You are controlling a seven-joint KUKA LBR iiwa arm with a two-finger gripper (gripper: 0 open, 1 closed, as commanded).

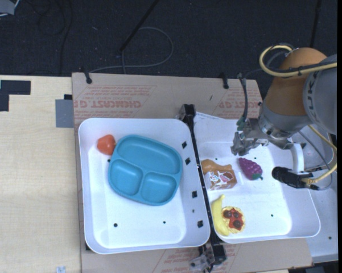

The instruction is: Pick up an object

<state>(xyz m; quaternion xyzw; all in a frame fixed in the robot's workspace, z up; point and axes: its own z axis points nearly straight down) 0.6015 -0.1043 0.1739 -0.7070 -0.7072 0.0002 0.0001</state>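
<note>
Two shallow white bins sit side by side on the bench. The left bin carries a blue divided plate lying flat, its long axis running from far-left to near-right, with the single large compartment on the far side and the two smaller ones toward the near side. An orange-red ball-like item rests just beside the plate's far-left corner, touching or nearly touching its rim.

The right bin holds three things. A purple bunch of grapes lies near the middle, its long axis slanting from far-left to near-right, with the narrower end toward the near right. Left of it, close to the wall between the bins, is a small brown and white packet, lying flat with its long axis roughly left to right. Nearer the camera, a yellow piece with red spots lies against the near-left corner, its slim end pointing to the far side.

The arm reaches in from the right, and the hand hangs over the far part of the right bin, just on the far side of the grapes and apart from them. Nothing is seen in the hand, and how wide it is cannot be told.
</note>
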